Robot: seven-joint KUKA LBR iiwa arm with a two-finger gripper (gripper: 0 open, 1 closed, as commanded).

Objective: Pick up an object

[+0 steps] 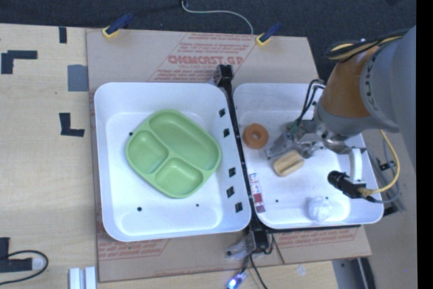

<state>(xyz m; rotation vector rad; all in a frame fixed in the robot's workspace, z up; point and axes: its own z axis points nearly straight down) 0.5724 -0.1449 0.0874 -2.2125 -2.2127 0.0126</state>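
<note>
You cannot make out the gripper's (pixel 287 145) tips where they meet the tan block (pixel 287 163); contact between the two is too small to judge; the arm (pixel 369 88) runs out past the right edge and covers the far right corner of the right bin (pixel 270 216); the white lump (pixel 320 208) near that bin's near wall is too blurred to identify.

tan block (pixel 287 163), orange ring (pixel 256 135), white lump (pixel 319 208) in right bin (pixel 270 97)
</note>
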